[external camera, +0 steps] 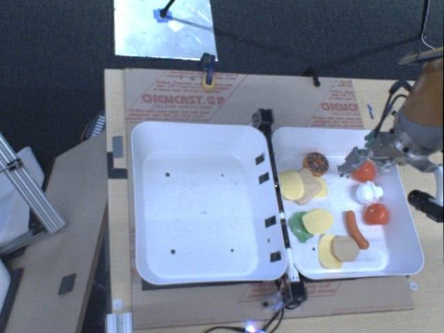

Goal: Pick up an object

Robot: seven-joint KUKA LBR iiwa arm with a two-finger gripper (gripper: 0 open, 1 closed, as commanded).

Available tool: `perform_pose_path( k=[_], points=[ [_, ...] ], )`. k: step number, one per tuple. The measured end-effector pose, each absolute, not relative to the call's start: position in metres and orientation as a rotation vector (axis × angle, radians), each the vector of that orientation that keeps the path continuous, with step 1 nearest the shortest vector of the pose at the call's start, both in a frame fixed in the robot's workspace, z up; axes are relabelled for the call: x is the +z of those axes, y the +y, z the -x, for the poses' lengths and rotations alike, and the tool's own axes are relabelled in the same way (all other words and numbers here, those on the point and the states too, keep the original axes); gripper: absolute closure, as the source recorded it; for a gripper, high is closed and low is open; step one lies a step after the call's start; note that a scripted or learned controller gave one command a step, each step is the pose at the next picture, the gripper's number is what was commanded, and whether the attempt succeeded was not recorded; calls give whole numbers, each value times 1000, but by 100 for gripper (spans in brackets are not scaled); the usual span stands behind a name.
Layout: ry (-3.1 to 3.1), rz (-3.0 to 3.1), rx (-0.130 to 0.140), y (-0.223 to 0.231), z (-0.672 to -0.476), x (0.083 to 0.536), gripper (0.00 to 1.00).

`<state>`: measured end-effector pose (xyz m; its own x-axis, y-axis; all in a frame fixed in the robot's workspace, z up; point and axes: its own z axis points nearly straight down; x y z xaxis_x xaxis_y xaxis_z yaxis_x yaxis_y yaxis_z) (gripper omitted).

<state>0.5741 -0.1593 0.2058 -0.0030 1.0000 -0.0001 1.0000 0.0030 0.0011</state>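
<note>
In the right bin (406,255) we see a doughnut (316,162), sausage (356,229), tomato (376,214) and yellow slices (292,184). The gripper (355,162) hovers over its far side; we cannot tell its grip.

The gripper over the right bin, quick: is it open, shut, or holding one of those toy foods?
Gripper: cannot be told; it sits beside a red item in the right bin.

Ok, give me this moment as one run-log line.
arm: over right bin upper right | gripper: low beside red item | grasp: not confirmed | left bin: no arm
</note>
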Motion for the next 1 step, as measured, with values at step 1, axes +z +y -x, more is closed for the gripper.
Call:
perform_pose_path(
  k=[1],
  points=[
    [2227,-2214,3,-115,-577,96,0]
  ],
)
